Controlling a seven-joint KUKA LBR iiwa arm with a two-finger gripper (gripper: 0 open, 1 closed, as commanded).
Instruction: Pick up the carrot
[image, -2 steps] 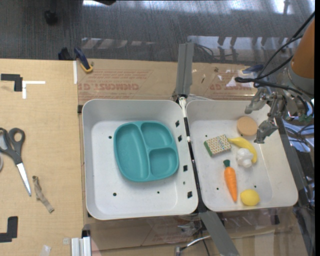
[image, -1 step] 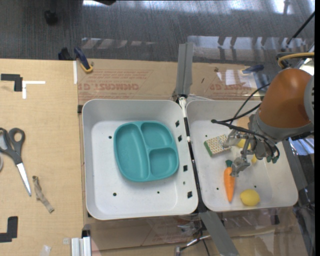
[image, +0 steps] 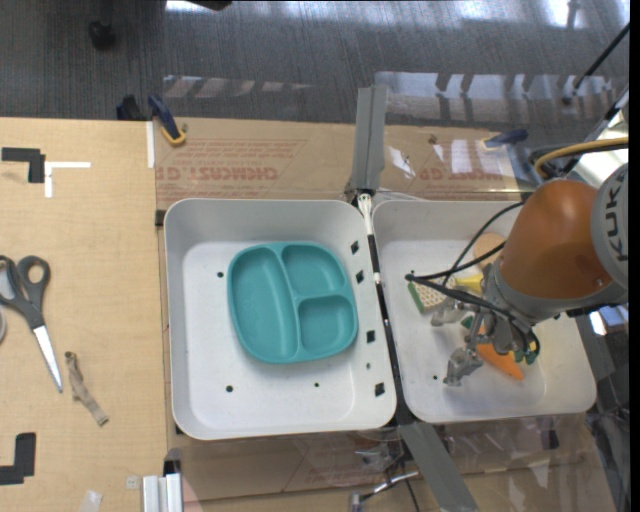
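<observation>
Orange carrot (image: 500, 362) in right bin (image: 560, 395), just beside jaws (image: 478, 345), jaw state unclear

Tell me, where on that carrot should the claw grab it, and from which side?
Probably across the middle of the carrot, coming straight down from above. It lies flat on the floor of the right bin, long and narrow, so the fingers would likely close best across its thin width. The gripper already hangs just to its left, and other items crowd that side, so a sideways approach looks awkward.
</observation>
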